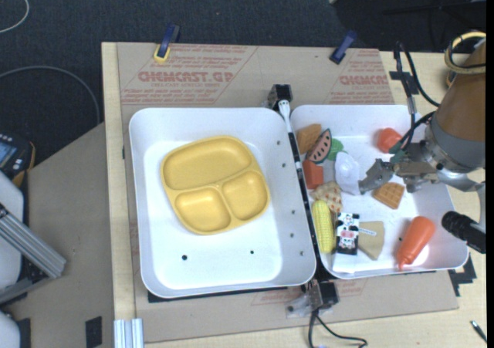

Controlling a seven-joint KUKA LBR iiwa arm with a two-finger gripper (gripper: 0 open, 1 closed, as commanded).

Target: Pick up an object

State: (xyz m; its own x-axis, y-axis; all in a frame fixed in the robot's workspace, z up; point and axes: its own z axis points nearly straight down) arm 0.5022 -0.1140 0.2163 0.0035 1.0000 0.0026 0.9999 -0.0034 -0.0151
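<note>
- Your gripper (380, 177) hangs low over the middle of the right bin (440, 261), its 2 dark fingers pointing toward the left bin; they look parted, with nothing between them.
- No object is held; every pickable piece lies in the right bin, around the jaws.
- Just beside the fingertips, on the left, you have 1 clear plastic piece (347, 171); whether it touches them cannot be told.
- Just below the jaws lies 1 waffle (389, 195), near but not clamped.
- Above and to the right of the jaws sits 1 orange-red round fruit (388, 139), partly behind the wrist cabling.
- Further left of the jaws you see 1 watermelon slice (319, 146) leaning on 1 brown bread-like piece (307, 138), and under them 1 red-orange block (312, 175).
- Below and left of the jaws: 1 pale knobbly piece (327, 196), 1 corn cob (323, 225) lying lengthwise along the bin's left wall, 1 small black-and-white carton (348, 234), and 1 tan wedge (371, 238) touching that carton.
- Below and right of the jaws lies 1 carrot (413, 241), tilted, well apart from them.
- The left bin (154, 261) holds 1 yellow divided plate (214, 184) with 3 compartments, far to the left of the jaws.
- There are 2 bins, side by side, on 1 cardboard-covered bench (224, 72).
</note>
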